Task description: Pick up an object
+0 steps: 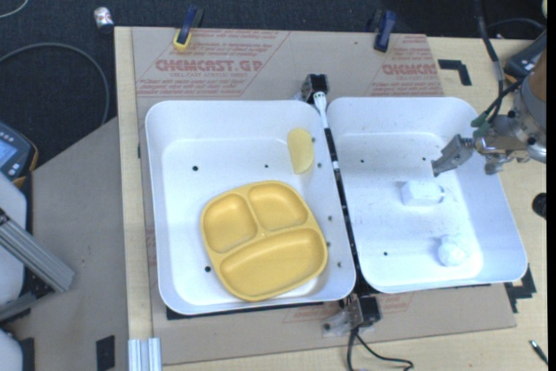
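My gripper hangs over the right part of the right bin, its two fingers spread apart with nothing between them. One grey fingertip points down to the left, just above and to the right of a small white block lying on the bin floor. A white ball rests nearer the front right corner of that bin. In the left bin lie a yellow divided plate and a small pale yellow piece by the back right wall.
The two bins meet along a dark divider. Clamps hold the cardboard base at the back. Cables run past the arm at the far right edge.
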`<state>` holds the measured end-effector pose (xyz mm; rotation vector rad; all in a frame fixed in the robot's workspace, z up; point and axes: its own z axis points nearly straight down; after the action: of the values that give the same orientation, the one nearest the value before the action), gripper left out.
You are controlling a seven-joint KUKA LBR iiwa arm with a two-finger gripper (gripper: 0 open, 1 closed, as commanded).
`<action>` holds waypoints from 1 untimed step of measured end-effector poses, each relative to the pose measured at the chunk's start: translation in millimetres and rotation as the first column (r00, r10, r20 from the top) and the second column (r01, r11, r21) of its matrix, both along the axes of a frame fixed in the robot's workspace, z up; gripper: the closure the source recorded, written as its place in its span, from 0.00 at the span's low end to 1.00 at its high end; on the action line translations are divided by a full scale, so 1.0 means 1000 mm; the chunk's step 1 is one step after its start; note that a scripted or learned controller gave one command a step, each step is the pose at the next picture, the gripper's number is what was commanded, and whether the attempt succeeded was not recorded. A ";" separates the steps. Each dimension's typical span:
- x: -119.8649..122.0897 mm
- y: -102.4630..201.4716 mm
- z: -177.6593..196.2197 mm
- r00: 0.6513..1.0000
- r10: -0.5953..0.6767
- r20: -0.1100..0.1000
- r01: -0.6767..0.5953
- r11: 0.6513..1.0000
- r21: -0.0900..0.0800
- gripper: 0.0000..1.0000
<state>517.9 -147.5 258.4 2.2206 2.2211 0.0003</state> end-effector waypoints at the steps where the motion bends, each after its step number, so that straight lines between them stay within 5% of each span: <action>1: -0.038 0.028 0.180 1.000 0.003 0.021 -0.003 1.000 -0.003 0.00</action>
<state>480.0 -119.4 438.8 2.2053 2.2129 0.0203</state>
